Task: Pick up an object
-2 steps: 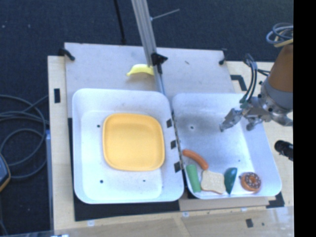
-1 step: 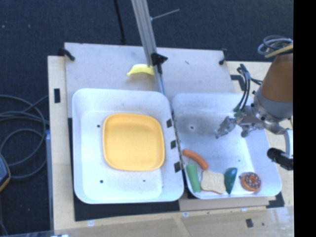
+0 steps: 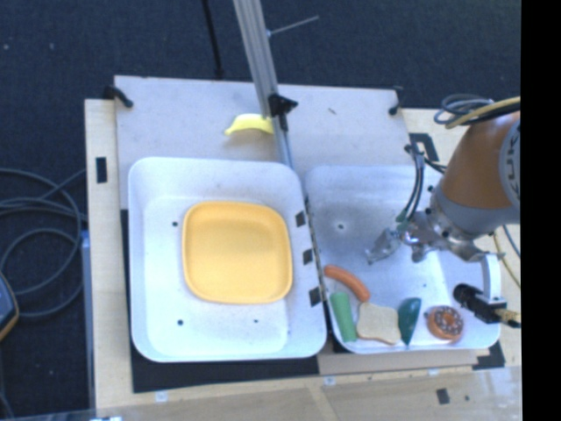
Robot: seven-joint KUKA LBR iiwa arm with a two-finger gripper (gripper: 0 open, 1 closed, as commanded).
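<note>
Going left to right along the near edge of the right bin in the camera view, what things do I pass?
Green stick → slice of bread → green pepper → doughnut. The sausage lies above the stick and the bread, so it has no clear place in this row.

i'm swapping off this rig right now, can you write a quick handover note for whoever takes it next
Gripper: over the right bin, above bare floor, holding nothing; whether it is open or shut cannot be told.
Things: hot dog, green piece, toast, dark green piece and donut lie along the right bin's near edge. Yellow plate sits in the left bin; banana is on the bench behind.
Done: nothing picked.
Left: grasp and lift one object.
</note>
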